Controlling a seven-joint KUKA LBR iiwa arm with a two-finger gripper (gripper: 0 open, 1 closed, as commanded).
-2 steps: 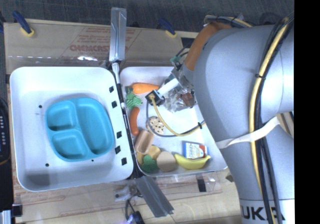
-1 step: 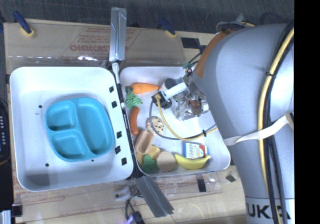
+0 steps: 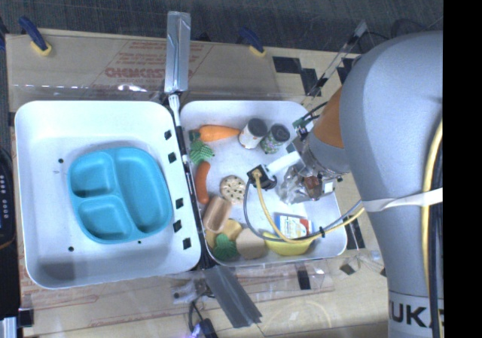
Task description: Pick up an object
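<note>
Your claw [image 3: 301, 184] sits low in the right bin [image 3: 226, 109], over its right half, but you cannot tell from above whether it is open, closed or gripping anything; the wrist and cabling cover that part. You'll see the grey arm [image 3: 395, 141] reaching in from the right, its orange band [image 3: 327, 127] just above the wrist, and a yellow cable [image 3: 263, 212] looping down across the bin floor.

Look at the loose objects around it. An orange carrot [image 3: 218, 133] lies near the bin's back wall, long axis running left to right, its tip pointing toward two dark-capped small containers [image 3: 265, 135] beside it. Another orange piece [image 3: 202, 181] lies against the left wall with its long axis running front to back, a green leafy bit [image 3: 200, 152] at its far end. A round speckled cookie [image 3: 233, 189] rests near the middle. A tan cylinder [image 3: 216, 213] lies tilted below it. A yellow bowl [image 3: 290, 245] at the front edge carries a small blue-and-white packet [image 3: 292, 223].

The left bin [image 3: 45, 122] holds a blue sectioned tray [image 3: 117, 193].
</note>
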